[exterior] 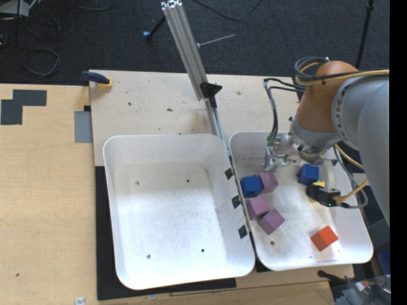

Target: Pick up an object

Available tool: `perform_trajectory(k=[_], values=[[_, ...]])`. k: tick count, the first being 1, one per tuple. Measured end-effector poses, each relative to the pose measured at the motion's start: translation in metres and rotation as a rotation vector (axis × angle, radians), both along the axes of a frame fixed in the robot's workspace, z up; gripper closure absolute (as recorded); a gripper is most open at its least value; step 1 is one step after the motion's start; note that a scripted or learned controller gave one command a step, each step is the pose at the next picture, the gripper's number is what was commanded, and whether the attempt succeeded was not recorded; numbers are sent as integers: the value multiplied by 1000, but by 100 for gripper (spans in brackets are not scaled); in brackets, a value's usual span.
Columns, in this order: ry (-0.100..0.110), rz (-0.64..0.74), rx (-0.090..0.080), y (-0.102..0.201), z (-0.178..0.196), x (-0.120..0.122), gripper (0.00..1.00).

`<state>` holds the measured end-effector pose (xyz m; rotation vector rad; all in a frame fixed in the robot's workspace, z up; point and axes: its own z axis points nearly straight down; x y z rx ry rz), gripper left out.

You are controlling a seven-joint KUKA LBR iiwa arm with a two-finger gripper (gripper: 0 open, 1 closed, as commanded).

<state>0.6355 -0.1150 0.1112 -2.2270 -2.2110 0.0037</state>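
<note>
The right bin (296, 250) holds several small blocks. A blue cube (252, 185) lies by its left wall, touching a purple block (269, 182). Two more purple blocks (257, 206) (272, 221) lie just in front of those. Another blue cube (308, 173) sits further right, and an orange cube (325, 238) rests near the front right corner. My gripper (275, 162) hangs low in the back of this bin, just behind the purple block beside the blue cube. I see nothing in its grasp.
The left bin (165, 215) lies beside the right one. A slanted metal rail (189, 59) rises from the divider between the bins. Black cables with a connector (324, 197) hang off the wrist over the right bin. A blue and yellow clamp (96, 79) lies at the bench's back left.
</note>
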Motion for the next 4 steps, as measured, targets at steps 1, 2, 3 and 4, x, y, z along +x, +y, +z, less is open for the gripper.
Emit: perform_trajectory(k=[1,2,3,4], values=[[-8,4,-1,0,64,1,100],[-8,8,-1,-1,116,2,100],[-1,11,2,48,123,-14,100],[2,11,1,91,112,-35,100]])
